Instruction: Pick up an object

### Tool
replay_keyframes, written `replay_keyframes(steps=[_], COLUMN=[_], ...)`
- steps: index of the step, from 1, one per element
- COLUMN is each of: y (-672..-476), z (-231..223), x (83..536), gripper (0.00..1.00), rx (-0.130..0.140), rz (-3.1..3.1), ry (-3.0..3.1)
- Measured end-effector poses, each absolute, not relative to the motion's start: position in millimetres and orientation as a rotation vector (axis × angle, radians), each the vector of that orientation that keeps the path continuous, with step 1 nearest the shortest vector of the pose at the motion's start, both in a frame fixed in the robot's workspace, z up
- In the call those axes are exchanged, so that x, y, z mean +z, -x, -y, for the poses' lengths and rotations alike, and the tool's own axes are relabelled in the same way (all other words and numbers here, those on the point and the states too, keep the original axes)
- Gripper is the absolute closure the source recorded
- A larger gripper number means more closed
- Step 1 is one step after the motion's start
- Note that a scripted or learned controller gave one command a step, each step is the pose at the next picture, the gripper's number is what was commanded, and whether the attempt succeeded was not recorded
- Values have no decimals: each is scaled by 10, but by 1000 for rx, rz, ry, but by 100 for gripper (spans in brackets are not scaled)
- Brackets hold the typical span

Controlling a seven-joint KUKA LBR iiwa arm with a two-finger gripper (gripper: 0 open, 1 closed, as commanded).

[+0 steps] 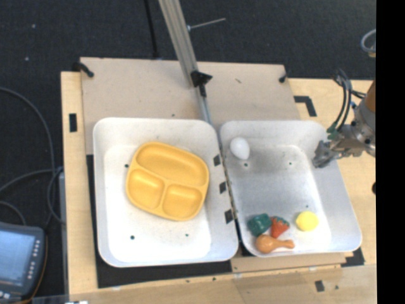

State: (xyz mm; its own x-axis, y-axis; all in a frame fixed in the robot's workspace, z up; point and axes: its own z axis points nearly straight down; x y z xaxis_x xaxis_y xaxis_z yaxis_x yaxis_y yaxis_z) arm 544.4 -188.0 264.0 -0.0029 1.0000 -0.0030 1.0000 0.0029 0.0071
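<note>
My pincer (323, 154) hangs at the right bin's (332, 189) three-o'clock rim; how far it is open I cannot tell. At six o'clock in that bin lie a yellow ball (307, 221), a green piece (259, 223) and an orange drumstick (274, 244).

A robotics lab test bench: a plywood bench (190, 84) on dark carpet carries two white bins (107, 189), an aluminium mast (177, 27) rises behind them, loose cables trail left, and a control pendant (19, 258) sits nearby.
</note>
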Motion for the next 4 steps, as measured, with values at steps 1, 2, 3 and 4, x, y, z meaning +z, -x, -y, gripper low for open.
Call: replay_keyframes(steps=[1,2,3,4], y=[-5538,-5642,-5811,-5898], z=[1338,718,266,-177], x=[2515,2538,2477,2386], gripper=[100,100,100,100], rx=[2,5,2,1], rz=[-2228,-2229,-2228,-2227], ry=[-2213,-2211,-2214,-2215])
